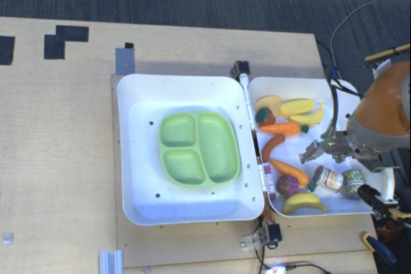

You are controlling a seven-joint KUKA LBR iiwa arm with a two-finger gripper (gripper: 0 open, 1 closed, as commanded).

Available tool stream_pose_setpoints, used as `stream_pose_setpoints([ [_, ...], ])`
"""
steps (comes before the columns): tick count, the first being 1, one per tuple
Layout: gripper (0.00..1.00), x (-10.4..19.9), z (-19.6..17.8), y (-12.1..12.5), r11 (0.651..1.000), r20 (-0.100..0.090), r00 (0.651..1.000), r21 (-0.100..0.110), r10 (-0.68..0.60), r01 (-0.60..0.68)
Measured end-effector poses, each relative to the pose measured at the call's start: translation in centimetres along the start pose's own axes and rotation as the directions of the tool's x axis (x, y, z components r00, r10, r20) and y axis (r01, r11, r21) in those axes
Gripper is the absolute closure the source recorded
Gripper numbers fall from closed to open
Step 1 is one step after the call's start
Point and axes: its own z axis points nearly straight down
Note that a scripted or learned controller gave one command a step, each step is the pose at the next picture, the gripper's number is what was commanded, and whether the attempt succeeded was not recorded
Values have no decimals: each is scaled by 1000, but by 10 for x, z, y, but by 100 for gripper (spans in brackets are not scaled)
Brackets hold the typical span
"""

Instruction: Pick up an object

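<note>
Two white bins sat side by side on a wooden bench (58,157). The left bin (138,138) held a green tray (199,148) with three compartments, lying flat near its middle. The right bin (273,88) held a heap of toy foods: a corn cob (295,106) and a yellow banana (311,117) toward the far side, a carrot (280,128) just below them, a red pepper (271,145) near the divider, a second carrot (290,171), a purple onion (287,186) and another banana (303,201) at the near edge, and a small bottle (331,179) beside a green can (352,182). The arm (385,112) reached in from the right, its gripper (319,152) hanging over the middle of the right bin, above the gap between the carrots and just beside the bottle; whether its fingers were spread or closed could not be told, and no object was seen between them
</note>
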Motion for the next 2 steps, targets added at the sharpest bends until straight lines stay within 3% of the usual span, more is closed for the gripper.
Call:
stream_pose_setpoints([
  [1, 0, 20, 33, -5, 1000, -1, 1000, 15, 5, -5],
  [2, 100, 20, 21, -2, 1000, 0, 1000, 8, 1, -1],
])
